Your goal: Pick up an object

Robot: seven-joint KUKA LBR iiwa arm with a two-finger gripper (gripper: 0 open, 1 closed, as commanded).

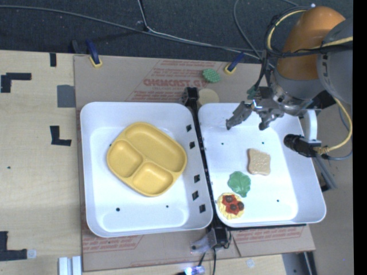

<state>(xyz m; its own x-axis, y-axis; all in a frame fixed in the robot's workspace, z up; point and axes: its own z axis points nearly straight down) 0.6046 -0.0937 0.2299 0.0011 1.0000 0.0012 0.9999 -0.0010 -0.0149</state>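
Nearest you in the right-hand shallow white bin (298, 208), a small round pizza-like toy with red and yellow topping (231, 205) lies close to the front left corner. Just behind it, nearly touching, sits a green leafy toy vegetable (239, 183). A little further back and to the right you have a tan slice of toy bread (259, 162), lying flat on the bin floor, apart from the other two.

In the left-hand white bin (92, 153), a yellow plastic plate with three compartments (147, 158) rests in the middle, turned at an angle.

At the far end of the right bin, the two-finger gripper (248, 121) hangs over bare floor, well apart from the bread. You can see its dark fingers spread wide with nothing between them. Beyond the bins, a small green dotted object (211, 74) lies on the cardboard sheet (160, 82).
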